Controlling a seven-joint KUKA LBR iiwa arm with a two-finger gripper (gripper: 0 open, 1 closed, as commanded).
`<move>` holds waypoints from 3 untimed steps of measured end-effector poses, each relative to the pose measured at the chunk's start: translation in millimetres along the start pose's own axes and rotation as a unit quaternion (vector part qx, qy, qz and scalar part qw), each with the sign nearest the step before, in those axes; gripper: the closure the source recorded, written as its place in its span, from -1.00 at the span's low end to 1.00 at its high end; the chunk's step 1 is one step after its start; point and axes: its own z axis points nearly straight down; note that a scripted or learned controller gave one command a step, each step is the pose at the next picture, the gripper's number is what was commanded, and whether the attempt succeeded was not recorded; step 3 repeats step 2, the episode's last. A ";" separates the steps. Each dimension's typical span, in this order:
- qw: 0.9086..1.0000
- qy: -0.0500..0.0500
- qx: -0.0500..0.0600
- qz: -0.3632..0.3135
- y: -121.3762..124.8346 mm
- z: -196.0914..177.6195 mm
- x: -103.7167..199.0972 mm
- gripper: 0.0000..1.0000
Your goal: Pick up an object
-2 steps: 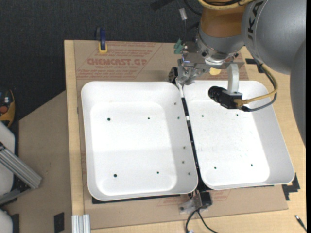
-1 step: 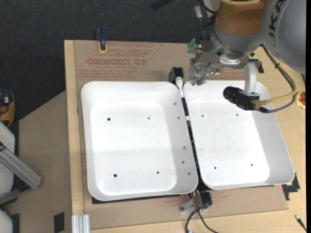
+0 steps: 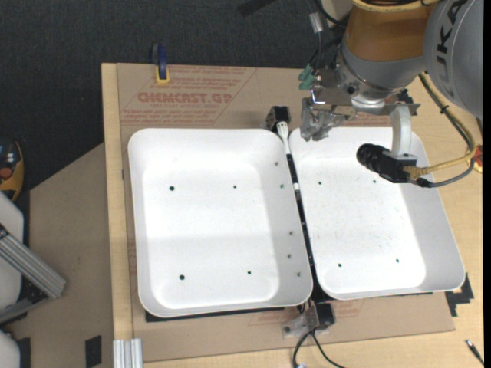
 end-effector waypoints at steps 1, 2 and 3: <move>1.000 0.000 0.002 0.001 -18.2 6.2 -11.3 1.00; 1.000 0.000 0.001 0.000 -49.5 -13.7 3.0 1.00; 1.000 0.000 0.001 0.000 -49.5 -13.7 3.0 1.00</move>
